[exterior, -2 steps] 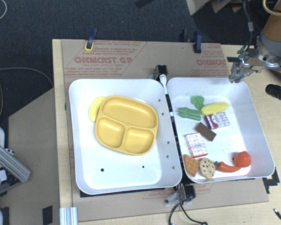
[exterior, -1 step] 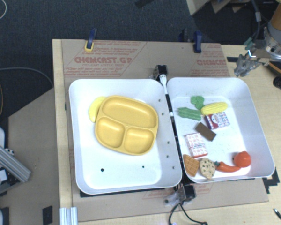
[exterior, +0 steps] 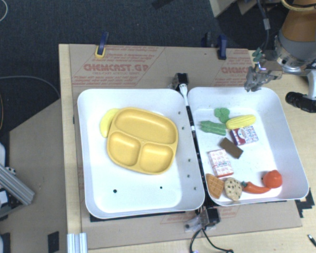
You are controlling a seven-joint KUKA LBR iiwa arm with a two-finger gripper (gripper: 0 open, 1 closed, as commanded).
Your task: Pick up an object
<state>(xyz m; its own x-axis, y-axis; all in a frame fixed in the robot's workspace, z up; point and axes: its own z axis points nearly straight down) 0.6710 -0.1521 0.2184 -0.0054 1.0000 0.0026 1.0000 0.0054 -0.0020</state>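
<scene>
My gripper [exterior: 253, 83] hangs over the far rim of the right bin [exterior: 289, 136], near its back corner, with nothing visible between its fingers. In that bin lie a green vegetable toy [exterior: 215, 121], a yellow corn cob [exterior: 240, 122], a red-and-white packet [exterior: 245, 135], a brown chocolate bar [exterior: 231, 148], a second red-and-white packet [exterior: 220, 163], a waffle [exterior: 214, 185], a cookie [exterior: 233, 188], an orange carrot [exterior: 254, 188] and a red tomato [exterior: 273, 179]. All of them sit well nearer the front than the gripper.
The left bin [exterior: 95, 157] holds a yellow divided plate [exterior: 142, 139] with a yellow banana-like piece [exterior: 107, 122] tucked under its left edge. Blue and yellow clamps [exterior: 101, 45] grip the cardboard base at the back. Black cables and brackets run between the bins.
</scene>
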